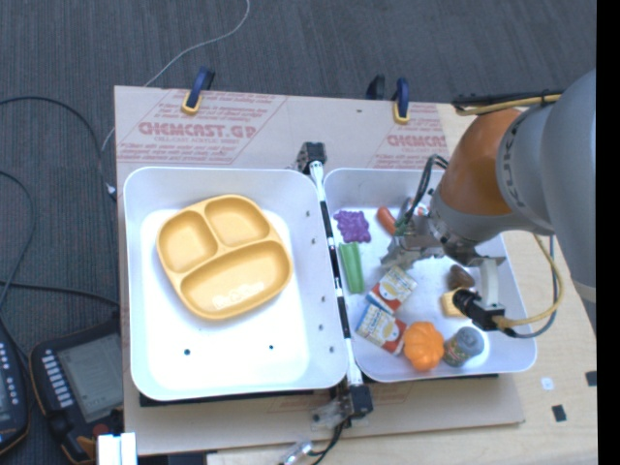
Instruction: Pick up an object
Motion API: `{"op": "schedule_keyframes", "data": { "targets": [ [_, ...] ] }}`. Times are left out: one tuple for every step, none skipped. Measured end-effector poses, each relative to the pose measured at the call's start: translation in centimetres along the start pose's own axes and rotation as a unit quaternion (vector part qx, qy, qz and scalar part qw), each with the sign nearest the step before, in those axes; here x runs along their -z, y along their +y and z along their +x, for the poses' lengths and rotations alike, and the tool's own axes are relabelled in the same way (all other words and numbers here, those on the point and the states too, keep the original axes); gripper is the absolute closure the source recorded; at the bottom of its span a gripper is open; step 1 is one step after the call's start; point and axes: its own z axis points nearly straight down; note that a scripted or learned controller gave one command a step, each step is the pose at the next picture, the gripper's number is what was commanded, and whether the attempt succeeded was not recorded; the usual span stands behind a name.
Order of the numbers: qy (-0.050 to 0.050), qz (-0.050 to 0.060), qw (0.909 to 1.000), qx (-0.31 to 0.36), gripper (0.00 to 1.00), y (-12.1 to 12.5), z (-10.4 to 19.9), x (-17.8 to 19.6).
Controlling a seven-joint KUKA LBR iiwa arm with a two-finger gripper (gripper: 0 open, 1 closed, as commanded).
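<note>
White and orange, a small carton (396, 286) lies near the middle of the right bin (518, 361), just under the gripper (412, 248), whose state I cannot tell. A second carton (380, 325) sits at its 7 o'clock, an orange pumpkin (423, 345) at 5, a green stick (352, 266) at 9 and purple grapes (353, 226) at 11. The left bin (155, 371) holds a yellow divided plate (225, 256).

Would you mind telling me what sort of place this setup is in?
Probably a robotics lab bench: a grey arm reaches over two white bins, clamped to a board on grey carpet, with toy food for grasping and a divided yellow plate.
</note>
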Motion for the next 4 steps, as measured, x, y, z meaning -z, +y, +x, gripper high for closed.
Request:
{"op": "schedule_keyframes", "data": {
  "targets": [
    [0.0, 0.0, 1.0, 0.0, 0.0, 0.0, 0.0, 0.0],
    [0.0, 0.0, 1.0, 0.001, 0.0, -4.1, -1.2, -1.0],
    [0.001, -0.001, 1.0, 0.0, 1.0, -4.0, -1.2, 0.0],
    [0.001, 0.005, 1.0, 0.001, 1.0, -6.8, 4.9, 8.7]
  ]
}}
